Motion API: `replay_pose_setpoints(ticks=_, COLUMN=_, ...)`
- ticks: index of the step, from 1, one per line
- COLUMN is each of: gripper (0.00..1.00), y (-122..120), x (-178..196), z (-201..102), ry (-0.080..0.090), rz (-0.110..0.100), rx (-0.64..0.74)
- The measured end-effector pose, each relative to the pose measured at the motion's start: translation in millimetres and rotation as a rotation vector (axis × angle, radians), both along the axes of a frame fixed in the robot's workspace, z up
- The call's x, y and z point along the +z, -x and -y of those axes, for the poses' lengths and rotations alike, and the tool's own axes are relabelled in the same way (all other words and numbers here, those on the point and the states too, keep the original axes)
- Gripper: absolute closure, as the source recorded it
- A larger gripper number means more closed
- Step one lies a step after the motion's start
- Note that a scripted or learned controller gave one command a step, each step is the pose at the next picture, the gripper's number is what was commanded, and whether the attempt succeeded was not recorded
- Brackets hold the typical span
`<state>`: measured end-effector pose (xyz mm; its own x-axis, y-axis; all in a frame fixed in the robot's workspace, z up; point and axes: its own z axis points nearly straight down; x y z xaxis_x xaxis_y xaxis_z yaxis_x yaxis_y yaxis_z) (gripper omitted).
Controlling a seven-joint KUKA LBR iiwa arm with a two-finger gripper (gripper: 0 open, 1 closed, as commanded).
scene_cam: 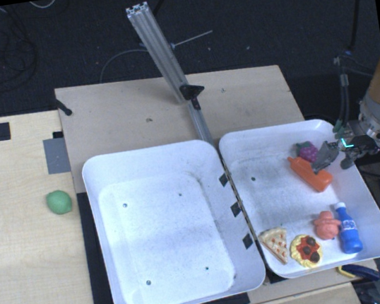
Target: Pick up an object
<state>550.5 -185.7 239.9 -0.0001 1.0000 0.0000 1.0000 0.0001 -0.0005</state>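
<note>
The right bin (pixel 275 191) holds an orange carrot-like toy (pixel 311 173) and a purple toy (pixel 307 151) near its far right side. Along the bin's front lie a pizza slice toy (pixel 275 243), a round red and yellow toy (pixel 306 250), a pink toy (pixel 325 225) and a blue bottle (pixel 347 228). My gripper (pixel 338 153) hangs at the right edge of the bin, just right of the carrot and the purple toy. Its fingers stand apart with nothing between them.
The left bin (pixel 160 227) sits beside the right one. A green ball (pixel 59 202) lies on the bench to the left of the bins. A metal rail (pixel 163 52) rises at the back, and a yellow and blue item (pixel 358 271) lies below the right bin's front corner.
</note>
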Motion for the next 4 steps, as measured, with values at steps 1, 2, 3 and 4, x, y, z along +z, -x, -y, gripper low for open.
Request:
replay_pose_setpoints(ticks=1, gripper=0.0, y=0, x=0, z=0, ry=0.0, rz=0.0, rx=0.0)
replay_pose_setpoints(ticks=2, gripper=0.0, y=8, x=-48, z=-6, ry=-0.001, rz=-0.004, rx=0.001)
replay_pose_setpoints(ticks=3, gripper=0.0, y=18, x=-105, z=-2, ry=-0.001, rz=-0.005, rx=0.0)
replay_pose_setpoints(ticks=4, gripper=0.0, y=17, x=-149, z=-3, ry=0.0, rz=0.0, rx=0.0)
